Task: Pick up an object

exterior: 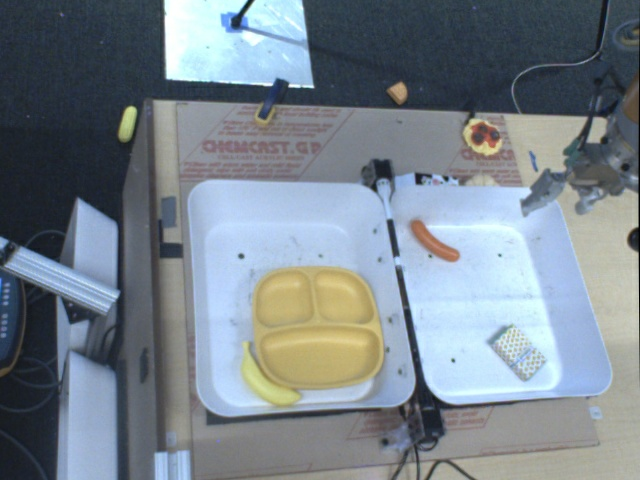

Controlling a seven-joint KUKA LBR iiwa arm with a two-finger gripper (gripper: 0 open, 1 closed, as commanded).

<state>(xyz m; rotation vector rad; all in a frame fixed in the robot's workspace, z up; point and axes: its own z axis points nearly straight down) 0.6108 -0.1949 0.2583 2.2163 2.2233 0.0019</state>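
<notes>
Dark carpet surrounds the bench (560, 368), whose top is covered behind the bins by a brown protective sheet (270, 143) printed in red with "CHEMCAST GP"; the smaller lettering around it is too fine to read.

2 shallow white bins sit side by side, joined along a central black divider (398, 268). The left bin (230, 228) contains a yellow 3-compartment tray (318, 326) and a yellow banana (262, 380) lying against the tray's near-left corner. The right bin (560, 298) holds the loose candidates for picking: an orange-red sausage (435, 241) near the far-left corner, and a small patterned box (518, 352) toward the near-right. Both items lie flat and well apart, which presumably leaves each open to a clean approach.

The gripper (562, 190) hangs at the far-right edge of the right bin, above the rim. Its 2 fingers appear spread, with nothing between them.

Outside the bins, a small round toy pizza (484, 135) rests on the bench behind the right bin.
</notes>
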